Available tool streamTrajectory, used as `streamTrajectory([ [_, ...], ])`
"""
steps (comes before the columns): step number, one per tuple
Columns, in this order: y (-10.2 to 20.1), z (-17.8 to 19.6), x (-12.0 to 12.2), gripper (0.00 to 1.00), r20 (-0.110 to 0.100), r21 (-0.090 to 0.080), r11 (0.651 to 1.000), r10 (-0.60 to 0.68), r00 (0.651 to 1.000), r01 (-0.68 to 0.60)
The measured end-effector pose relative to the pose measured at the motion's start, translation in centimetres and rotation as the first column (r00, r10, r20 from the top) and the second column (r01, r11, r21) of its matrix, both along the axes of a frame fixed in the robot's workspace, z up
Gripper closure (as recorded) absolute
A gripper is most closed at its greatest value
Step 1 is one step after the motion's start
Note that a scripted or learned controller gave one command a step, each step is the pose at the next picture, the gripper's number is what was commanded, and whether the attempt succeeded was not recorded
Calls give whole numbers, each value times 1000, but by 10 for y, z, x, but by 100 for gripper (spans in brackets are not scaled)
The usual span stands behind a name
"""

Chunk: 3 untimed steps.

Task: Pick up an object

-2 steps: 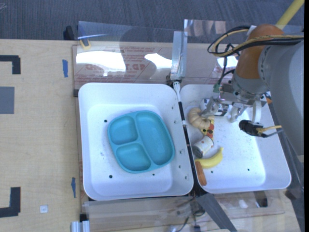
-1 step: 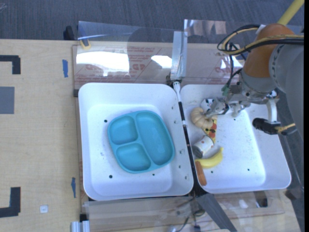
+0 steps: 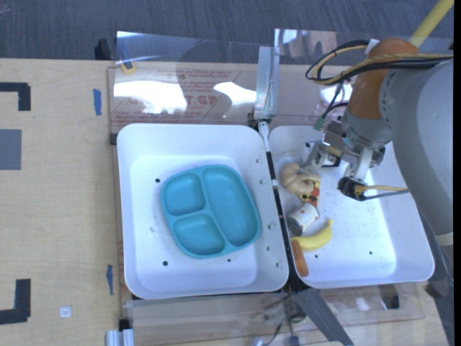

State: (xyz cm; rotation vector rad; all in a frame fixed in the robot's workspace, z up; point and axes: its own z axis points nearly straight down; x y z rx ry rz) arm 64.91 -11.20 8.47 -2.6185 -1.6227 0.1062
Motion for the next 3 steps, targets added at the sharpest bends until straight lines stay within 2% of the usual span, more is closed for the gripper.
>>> streamTrajectory([
  [1,8,13,6,100,20,8,1000,1,1000,-1],
  [2,9,12,6,0,18,10,1000,1,1000,-1],
  [3,9,23,7,100,20,9,1000,3,1000,-3],
])
